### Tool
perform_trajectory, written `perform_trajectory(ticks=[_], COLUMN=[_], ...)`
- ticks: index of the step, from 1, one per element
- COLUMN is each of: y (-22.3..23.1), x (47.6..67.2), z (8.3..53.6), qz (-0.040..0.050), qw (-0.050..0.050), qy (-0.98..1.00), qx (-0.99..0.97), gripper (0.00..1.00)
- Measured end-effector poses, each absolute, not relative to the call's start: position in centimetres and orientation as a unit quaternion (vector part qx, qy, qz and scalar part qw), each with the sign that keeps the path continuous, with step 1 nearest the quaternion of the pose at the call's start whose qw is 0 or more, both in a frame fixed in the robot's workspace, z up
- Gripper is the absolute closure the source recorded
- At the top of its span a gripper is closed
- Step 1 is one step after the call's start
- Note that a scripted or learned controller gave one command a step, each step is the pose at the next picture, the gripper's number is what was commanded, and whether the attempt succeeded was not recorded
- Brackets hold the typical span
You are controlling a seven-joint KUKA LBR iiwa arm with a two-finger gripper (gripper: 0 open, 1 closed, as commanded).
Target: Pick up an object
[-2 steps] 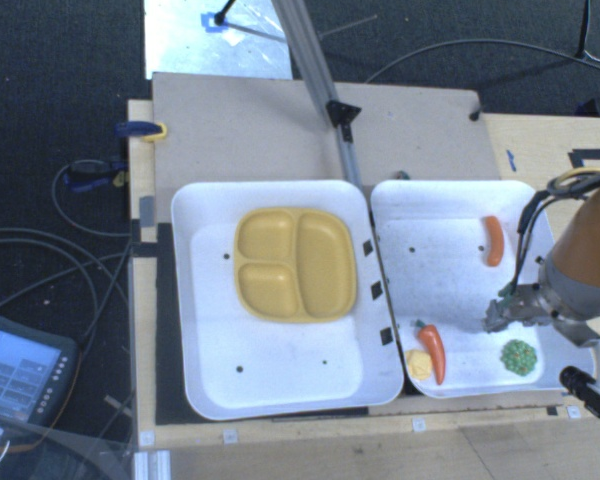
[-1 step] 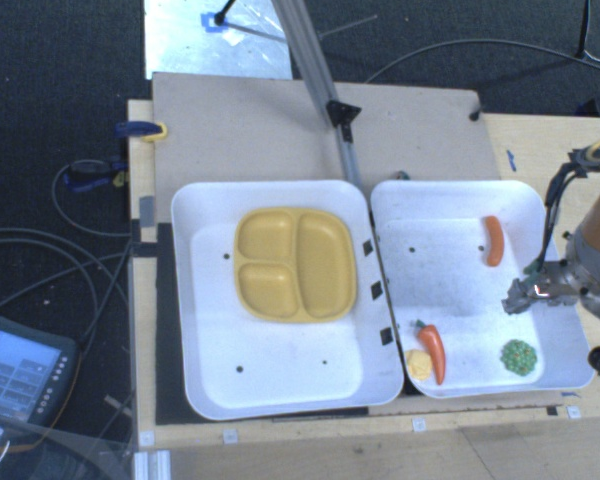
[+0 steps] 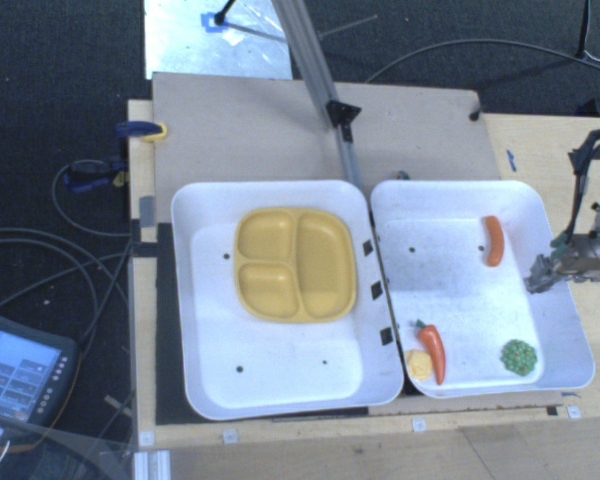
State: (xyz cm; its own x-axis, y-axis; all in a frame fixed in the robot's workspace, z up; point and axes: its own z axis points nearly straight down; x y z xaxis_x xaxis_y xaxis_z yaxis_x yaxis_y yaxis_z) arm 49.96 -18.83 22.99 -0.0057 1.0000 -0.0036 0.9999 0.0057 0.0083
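The right bin (image 3: 460,208) holds an orange sausage (image 3: 493,240) near its far right. A red-orange pepper with a green stem (image 3: 433,351) lies at the front, touching a small yellow piece (image 3: 419,365). A green broccoli-like lump (image 3: 519,357) sits in the front right corner. My gripper (image 3: 533,280) reaches in over the bin's right rim. It hangs just right of the sausage's lower end and behind the green lump, with nothing seen in it.
The left bin (image 3: 210,368) carries a yellow divided plate (image 3: 295,264). A grey pole (image 3: 315,63) slants down to the bench behind the bins. Cables and a pendant (image 3: 15,373) lie on the floor to the left.
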Motion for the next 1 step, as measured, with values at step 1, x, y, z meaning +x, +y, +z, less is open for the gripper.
perform_trajectory(ticks=[1], y=[-18.87], x=[50.15], z=[28.40], qz=[0.0018], qw=[0.004], qy=[0.709], qx=[0.705], gripper=[1.00])
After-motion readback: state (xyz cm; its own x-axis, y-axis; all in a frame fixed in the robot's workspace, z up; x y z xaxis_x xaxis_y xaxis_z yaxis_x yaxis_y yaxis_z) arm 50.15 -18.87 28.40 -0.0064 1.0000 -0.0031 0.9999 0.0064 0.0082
